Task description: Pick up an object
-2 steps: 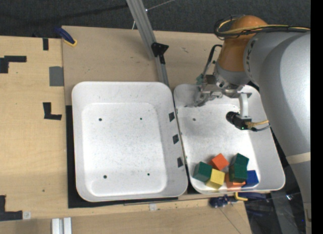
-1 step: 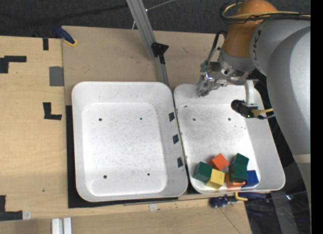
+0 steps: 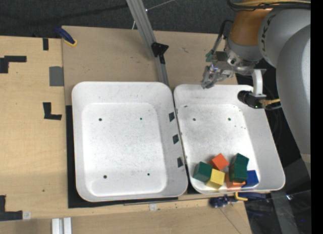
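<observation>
Bright plastic-looking blocks crowd the near right corner of the right bin (image 3: 262, 142), the shallow white tray nearer the arm. An orange block (image 3: 219, 161) sits tilted at the top of the cluster, with a dark green block (image 3: 203, 171) to its left and a yellow block (image 3: 217, 178) just below, touching both. A second dark green block (image 3: 239, 166) stands to the right, and a blue block (image 3: 251, 178) lies against the bin's near right wall. A sliver of a further orange piece shows low between the yellow and blue blocks; its shape cannot be told. All are small, hard-edged cubes or near-cubes with matte faces.

The left bin (image 3: 121, 89) lies beside it, their rounded rims touching along the middle; its speckled white floor carries four small dark dots. Both bins rest on a pale wooden bench (image 3: 30, 142), marked with black and grey tape pieces near its left edge. A slanted metal strut (image 3: 144, 18) crosses the bench's far edge.

The gripper (image 3: 208, 80) hovers at the far left corner of the right bin, well apart from the blocks, with nothing visible between its fingers; whether they are parted or together cannot be told. Above it sits the orange band (image 3: 252, 18) of the grey arm (image 3: 292, 51).
</observation>
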Motion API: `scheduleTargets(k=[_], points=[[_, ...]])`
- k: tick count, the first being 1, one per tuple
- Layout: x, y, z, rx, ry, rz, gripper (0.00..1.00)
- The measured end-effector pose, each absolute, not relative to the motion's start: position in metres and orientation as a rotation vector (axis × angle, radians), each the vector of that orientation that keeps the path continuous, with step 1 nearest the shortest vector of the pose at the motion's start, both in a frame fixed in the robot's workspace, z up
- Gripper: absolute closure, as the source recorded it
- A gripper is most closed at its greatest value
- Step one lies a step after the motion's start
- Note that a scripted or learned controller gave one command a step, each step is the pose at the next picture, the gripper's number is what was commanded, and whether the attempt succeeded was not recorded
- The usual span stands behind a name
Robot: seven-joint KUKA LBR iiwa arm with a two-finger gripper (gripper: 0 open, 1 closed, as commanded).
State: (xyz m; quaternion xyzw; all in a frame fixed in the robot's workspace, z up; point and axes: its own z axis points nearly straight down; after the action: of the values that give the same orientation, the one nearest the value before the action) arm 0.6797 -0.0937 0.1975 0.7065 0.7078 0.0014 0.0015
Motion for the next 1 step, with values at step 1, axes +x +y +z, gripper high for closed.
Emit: scheduleTargets(k=[1], points=[[0.6809,-0.0932,0.2513,2.217,2.22,0.005,1.0]])
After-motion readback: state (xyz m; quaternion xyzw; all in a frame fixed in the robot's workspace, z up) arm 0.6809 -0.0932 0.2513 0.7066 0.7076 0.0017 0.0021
